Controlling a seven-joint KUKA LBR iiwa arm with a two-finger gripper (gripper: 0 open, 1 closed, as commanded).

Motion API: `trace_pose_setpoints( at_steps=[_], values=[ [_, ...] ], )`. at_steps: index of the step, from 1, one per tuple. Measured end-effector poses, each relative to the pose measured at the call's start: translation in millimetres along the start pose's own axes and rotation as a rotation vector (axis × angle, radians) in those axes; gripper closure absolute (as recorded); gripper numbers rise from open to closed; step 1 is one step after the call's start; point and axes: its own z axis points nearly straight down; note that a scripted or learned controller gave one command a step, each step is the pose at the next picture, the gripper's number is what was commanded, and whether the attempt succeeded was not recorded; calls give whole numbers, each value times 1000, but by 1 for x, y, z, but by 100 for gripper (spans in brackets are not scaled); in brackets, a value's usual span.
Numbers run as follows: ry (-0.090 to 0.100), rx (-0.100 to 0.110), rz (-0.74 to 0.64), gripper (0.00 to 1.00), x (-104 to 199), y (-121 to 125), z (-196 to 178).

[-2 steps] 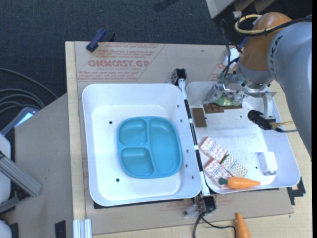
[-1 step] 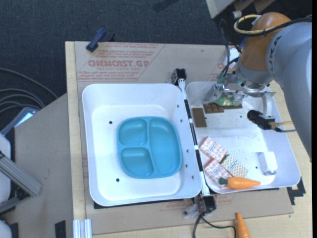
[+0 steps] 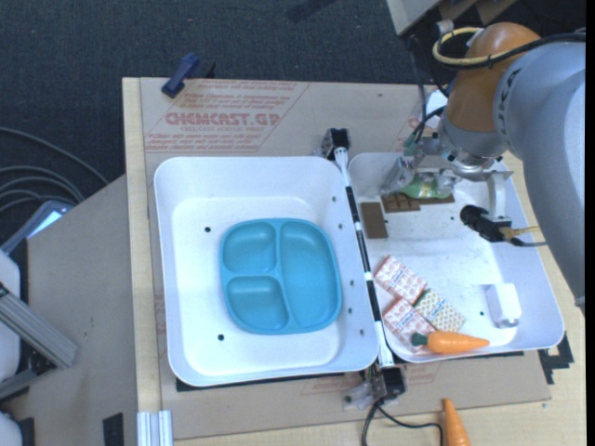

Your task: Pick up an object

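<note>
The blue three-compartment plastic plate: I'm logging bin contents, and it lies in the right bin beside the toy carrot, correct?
Not quite. The camera view shows the blue three-compartment plastic plate in the left white bin; the orange toy carrot lies in the right white bin.

1. The surface [image 3: 232, 119] was a brown board with red letters printed near its far edge.
2. A dark blue clip [image 3: 182, 74] sat on the far left corner of the surface.
3. The left bin [image 3: 177, 249] was white and shallow.
4. A black clamp [image 3: 336, 142] sat at the far end of the gap between the two bins, and another black clamp [image 3: 384, 381] sat at the near end.
5. An orange handle [image 3: 451, 423] poked up at the near edge, just below the right bin.
6. Grey cables [image 3: 37, 179] curved over the dark carpet [image 3: 84, 26] on the left.
7. A grey metal bar [image 3: 37, 328] lay at a slant in the near left corner.
</note>
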Motion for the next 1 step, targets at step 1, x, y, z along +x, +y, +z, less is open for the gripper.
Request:
trace_pose_setpoints(
  at_steps=[1],
  values=[
    [-1,0,0,0,0,0,0]
  ],
)
